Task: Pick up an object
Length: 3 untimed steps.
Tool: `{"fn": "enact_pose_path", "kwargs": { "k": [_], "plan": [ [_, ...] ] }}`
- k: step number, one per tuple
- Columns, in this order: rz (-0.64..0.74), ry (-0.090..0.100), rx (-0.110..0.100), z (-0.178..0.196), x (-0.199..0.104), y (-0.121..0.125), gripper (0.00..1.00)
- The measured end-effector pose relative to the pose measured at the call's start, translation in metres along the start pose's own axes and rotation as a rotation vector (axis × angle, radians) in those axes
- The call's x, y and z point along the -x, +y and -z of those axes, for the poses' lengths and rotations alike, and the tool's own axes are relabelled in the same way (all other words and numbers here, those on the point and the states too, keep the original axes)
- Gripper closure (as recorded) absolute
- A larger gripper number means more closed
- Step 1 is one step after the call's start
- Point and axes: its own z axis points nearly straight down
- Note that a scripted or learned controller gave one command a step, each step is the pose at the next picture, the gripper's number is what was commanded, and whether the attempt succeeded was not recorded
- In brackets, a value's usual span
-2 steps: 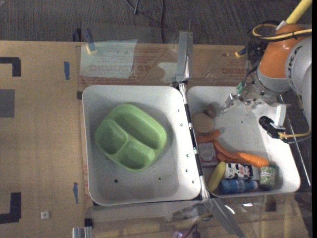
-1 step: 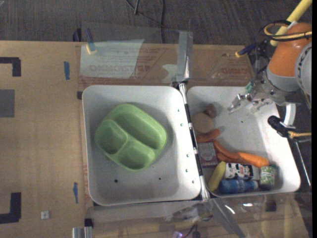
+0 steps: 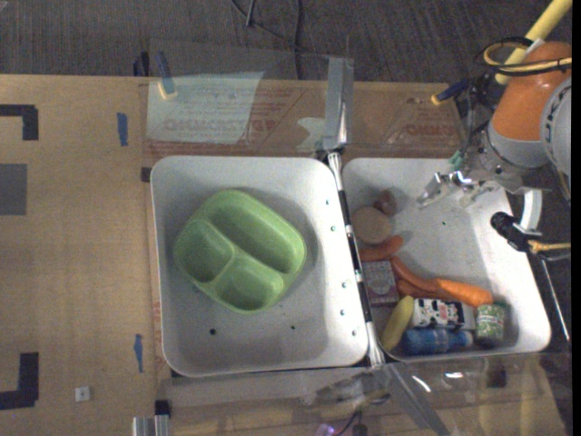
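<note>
The right bin (image 3: 472,234) holds several toy foods along its left and front sides: a brown round piece (image 3: 369,222), a small dark piece (image 3: 386,202), an orange carrot (image 3: 381,247), a second carrot (image 3: 458,291), a yellow banana (image 3: 397,322), a white carton (image 3: 441,313), a blue bottle (image 3: 436,341) and a green can (image 3: 491,322). My gripper (image 3: 447,189) hangs over the bin's back right part, open, with nothing between its fingers. It is well apart from the foods.
A green divided plate (image 3: 241,248) lies in the left bin (image 3: 182,334). A clear plastic panel (image 3: 236,107) stands behind the bins. The arm's orange band (image 3: 526,98) and cables sit at the right edge. Bare white floor shows mid-right in the right bin.
</note>
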Motion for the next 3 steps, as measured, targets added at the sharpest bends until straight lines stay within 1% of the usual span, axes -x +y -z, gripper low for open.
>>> {"fn": "enact_pose_path", "kwargs": {
  "k": [1,2,3],
  "plan": [
    [0.011,-0.023,0.014,0.054,0.006,-0.124,0.00],
    [0.107,-0.011,0.018,-0.002,-0.007,-0.178,0.00],
    [0.100,-0.022,0.022,0.009,-0.001,-0.179,1.00]
  ]
}}
